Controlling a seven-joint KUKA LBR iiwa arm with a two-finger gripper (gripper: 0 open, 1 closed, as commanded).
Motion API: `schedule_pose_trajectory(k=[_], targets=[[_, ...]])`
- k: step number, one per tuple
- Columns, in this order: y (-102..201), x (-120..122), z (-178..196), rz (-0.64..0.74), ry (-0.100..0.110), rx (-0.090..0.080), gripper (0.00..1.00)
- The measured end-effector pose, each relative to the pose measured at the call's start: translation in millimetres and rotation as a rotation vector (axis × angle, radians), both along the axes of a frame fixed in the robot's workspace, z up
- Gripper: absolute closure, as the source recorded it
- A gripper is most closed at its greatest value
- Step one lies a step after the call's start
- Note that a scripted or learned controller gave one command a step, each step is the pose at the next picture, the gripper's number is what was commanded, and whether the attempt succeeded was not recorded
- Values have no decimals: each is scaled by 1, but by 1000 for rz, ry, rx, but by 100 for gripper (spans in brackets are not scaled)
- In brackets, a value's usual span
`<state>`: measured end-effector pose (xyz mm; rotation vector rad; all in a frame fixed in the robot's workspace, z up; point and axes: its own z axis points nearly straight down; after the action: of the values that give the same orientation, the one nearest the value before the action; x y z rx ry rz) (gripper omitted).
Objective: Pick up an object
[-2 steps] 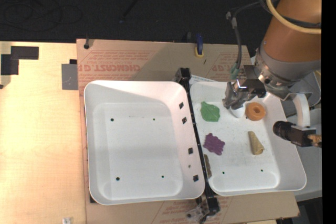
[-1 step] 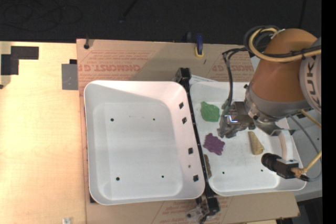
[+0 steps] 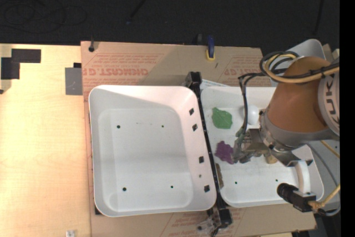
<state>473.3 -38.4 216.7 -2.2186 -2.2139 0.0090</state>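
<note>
The grey KUKA arm with its orange band [image 3: 297,100] is reaching in from the right and leaning down over the right-hand shallow white plastic bin [image 3: 260,191], with its two-finger gripper [image 3: 242,154] hanging low near the bin floor. Just beside the gripper's tip, on its left, a small crumpled purple lump of soft material [image 3: 223,151] is lying on the bin floor, and a green, rounded soft piece [image 3: 222,118] is sitting a little farther up the same bin; a small white rounded object [image 3: 252,115] is resting near the arm. Whether the pincer is apart or together I cannot tell, as the wrist is hiding it. The left-hand shallow white bin [image 3: 105,136] is sitting just beside, across the black clips. The step in hand looks like the descent onto the purple lump; next, the gripper would need to be centring over it, straddling it rather than grazing its edge, before lifting.
</note>
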Motion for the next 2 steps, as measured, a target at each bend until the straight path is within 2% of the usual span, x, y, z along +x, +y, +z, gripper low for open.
schedule_pose_trajectory(k=[2], targets=[[-1,2,21,-4,0,0,100]])
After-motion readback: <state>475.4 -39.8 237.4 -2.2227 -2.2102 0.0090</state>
